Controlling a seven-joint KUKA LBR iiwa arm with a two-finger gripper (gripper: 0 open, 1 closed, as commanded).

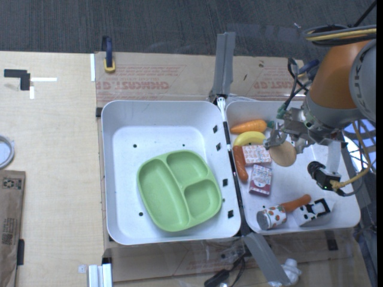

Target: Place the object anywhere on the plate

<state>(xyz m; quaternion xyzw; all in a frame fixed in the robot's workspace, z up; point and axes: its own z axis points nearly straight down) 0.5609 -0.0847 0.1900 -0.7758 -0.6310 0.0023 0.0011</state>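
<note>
Nearest the camera, at the bottom edge of the camera view, a grey bracket (pixel 263 259) juts out below the seam between the two bins, with a crumpled white scrap (pixel 291 269) beside it. Above it, the left bin (pixel 114 160) holds a green plate (pixel 179 190) with three compartments, lying flat and slightly turned, near the bin's middle.

In the right bin (pixel 347 217), along the near wall, a small patterned can (pixel 270 217) lies on its side, touching a carrot-like orange piece (pixel 295 204); a black-and-white toy (pixel 314 211) sits just to the right. Further up, two small red-and-white boxes (pixel 258 167) lie one above the other. A red sausage-shaped piece (pixel 240 163) runs along the left wall beside them. Above these sit a yellow banana (pixel 249 138) and an orange carrot (pixel 248 126), close together near the far left corner.

From the right, the arm (pixel 344 82) with its orange band reaches over the right bin. Its gripper (pixel 282 142) hangs above the bin's upper middle, with a round tan object (pixel 283 155) at its tip, just right of the upper box. Whether that object is pinched between the fingers or merely lies beneath them cannot be told from this slant, nor how wide the gripper stands. A black-tipped cable end (pixel 320 175) dangles below the wrist.
</note>
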